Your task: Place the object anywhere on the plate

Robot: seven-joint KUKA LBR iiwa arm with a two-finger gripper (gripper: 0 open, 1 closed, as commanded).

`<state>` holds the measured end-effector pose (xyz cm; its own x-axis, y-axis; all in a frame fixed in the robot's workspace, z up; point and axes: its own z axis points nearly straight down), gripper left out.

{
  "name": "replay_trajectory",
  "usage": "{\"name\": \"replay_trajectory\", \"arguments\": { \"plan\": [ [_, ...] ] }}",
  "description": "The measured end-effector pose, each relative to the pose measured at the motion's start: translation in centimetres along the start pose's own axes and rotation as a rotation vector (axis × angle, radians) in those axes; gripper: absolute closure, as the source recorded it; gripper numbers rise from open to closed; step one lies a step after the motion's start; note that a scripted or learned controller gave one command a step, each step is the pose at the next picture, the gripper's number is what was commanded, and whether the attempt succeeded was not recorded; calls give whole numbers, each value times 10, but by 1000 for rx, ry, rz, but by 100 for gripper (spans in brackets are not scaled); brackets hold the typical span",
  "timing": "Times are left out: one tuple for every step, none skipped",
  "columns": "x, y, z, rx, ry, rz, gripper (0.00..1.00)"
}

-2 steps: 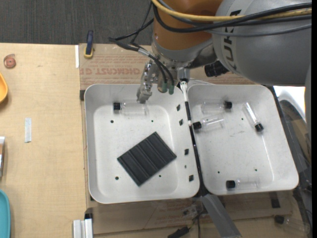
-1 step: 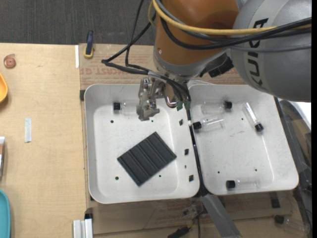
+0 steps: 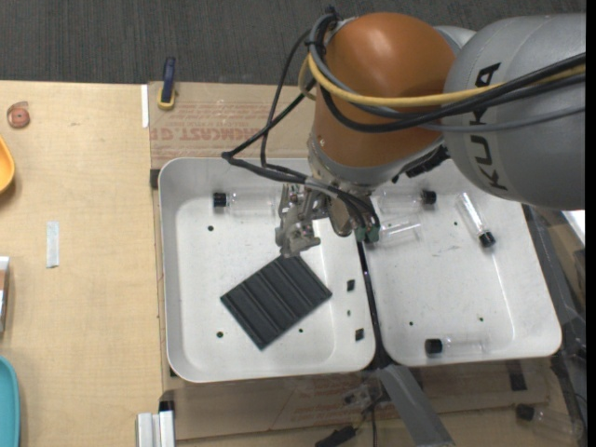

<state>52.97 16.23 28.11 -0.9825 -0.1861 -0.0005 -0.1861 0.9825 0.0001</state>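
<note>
Ribbed dark plate (image 3: pixel 276 300) lies in the left bin (image 3: pixel 186 250); pincer (image 3: pixel 298 240) just above it, fingers' state unclear.

Dark grey carpet (image 3: pixel 140 17) lies beyond the pale wooden bench (image 3: pixel 84 203).

The grey arm (image 3: pixel 521 101) with its orange band (image 3: pixel 386 73) reaches in from three o'clock. Its gripper (image 3: pixel 298 236) hangs over the left bin (image 3: pixel 186 343), just above a dark ribbed plate (image 3: pixel 276 299) lying flat and turned diagonally. At three o'clock of that bin sits the right bin (image 3: pixel 503 324).
</note>
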Motion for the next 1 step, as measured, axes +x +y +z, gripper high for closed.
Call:
{"name": "replay_trajectory", "arguments": {
  "plan": [
    [11, -56, -15, 0, -2, -107, 100]
  ]
}}
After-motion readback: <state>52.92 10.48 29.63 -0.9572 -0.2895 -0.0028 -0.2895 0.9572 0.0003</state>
